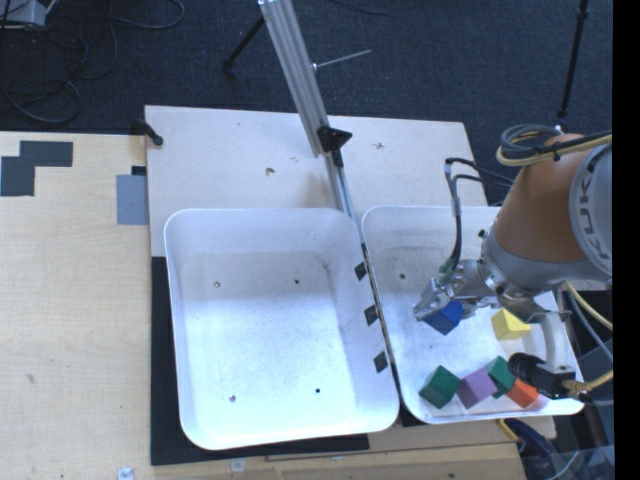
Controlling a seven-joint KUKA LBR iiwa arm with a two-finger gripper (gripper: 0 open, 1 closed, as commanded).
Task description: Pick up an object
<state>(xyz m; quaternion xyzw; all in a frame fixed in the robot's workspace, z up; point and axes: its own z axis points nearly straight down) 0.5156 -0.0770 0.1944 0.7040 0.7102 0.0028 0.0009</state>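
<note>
- A small blue block (446,316) is seen at the tip of the metal two-finger gripper (440,308), over the floor of the right shallow white bin (400,258).
- The blue block appears to be clamped between the gripper's fingers, with the jaws closed against its sides; whether it is lifted clear of the bin floor cannot be told.
- The gripper is carried by the grey arm with the orange band (545,213), which reaches in from the right of the blue block.
- A small yellow block (509,323) lies just to the right of the blue block, apart from it.
- 4 more small blocks are grouped below and to the right of the blue block, near the bin's lower rim: a dark green cube (439,386), a purple cube (476,385), a second green block (501,373) and an orange block (521,394).
- The purple cube is set between the dark green cube and the second green block, seemingly touching the latter.
- The left shallow white bin (200,268) stands to the left of the blue block, beside the right bin.
- A slanted aluminium rail (300,68) rises above and to the left of the blue block, behind the 2 bins.
</note>
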